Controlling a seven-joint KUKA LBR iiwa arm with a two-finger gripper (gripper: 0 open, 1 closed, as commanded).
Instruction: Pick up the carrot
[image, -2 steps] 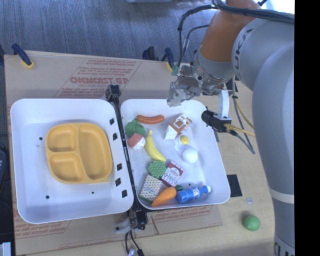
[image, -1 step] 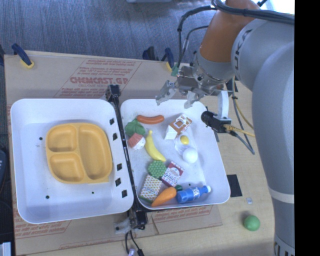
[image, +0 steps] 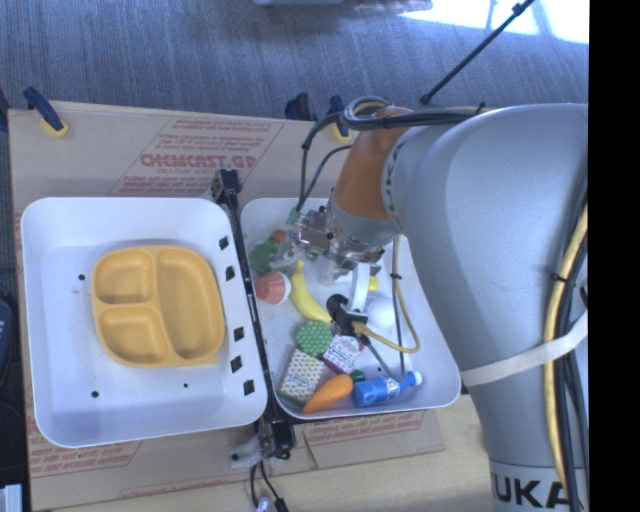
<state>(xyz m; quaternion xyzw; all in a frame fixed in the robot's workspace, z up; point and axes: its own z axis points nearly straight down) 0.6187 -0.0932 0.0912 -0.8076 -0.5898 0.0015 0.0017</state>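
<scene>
The orange carrot lies at the front of the right bin, between a patterned packet and a blue bottle. My gripper hangs over the back of that bin, above the yellow banana, well behind the carrot. The wrist hides its tips. Nothing is seen held in it.
A pink-red round fruit and a green item sit by the bin's left wall. A green checked piece and a small labelled box lie mid-bin. The left bin holds a yellow divided plate.
</scene>
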